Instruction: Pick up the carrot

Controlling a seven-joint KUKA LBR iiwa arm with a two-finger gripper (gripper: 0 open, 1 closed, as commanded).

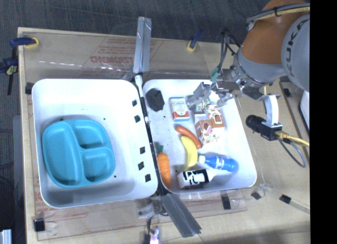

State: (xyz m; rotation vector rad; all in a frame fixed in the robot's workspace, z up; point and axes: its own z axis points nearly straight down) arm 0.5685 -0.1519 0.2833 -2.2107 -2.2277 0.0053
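Brown counter [79,53] under two white bins, set side by side. Left bin [52,93] in the middle left of the frame, with a blue tray [78,152] inside. Right bin [239,143] in the middle right, full of small things.

Carrot [165,168] low in the right bin, at its left wall, near the bottom middle of the frame. Lying flat, long way up and down. Touched by nothing. Banana [189,151] just to its right. Sausage [187,135] above the banana. Blue and white bottle [218,163] further right. Black and white box [195,177] below the banana. Two small cartons [180,108] higher up, and a black lump [155,99] in the top left corner of that bin.

Claw [199,100] up high in the right bin, near its top edge, above the cartons. Well apart from the carrot. Nothing seen held in it. Open or closed: cannot tell, too small and blurry.

Not much done yet, by the look of it. Carrot not picked up. Left to do: go down and left across the bin to the carrot, drop over it, close on it, lift. Tricky spot too, tight against the wall.
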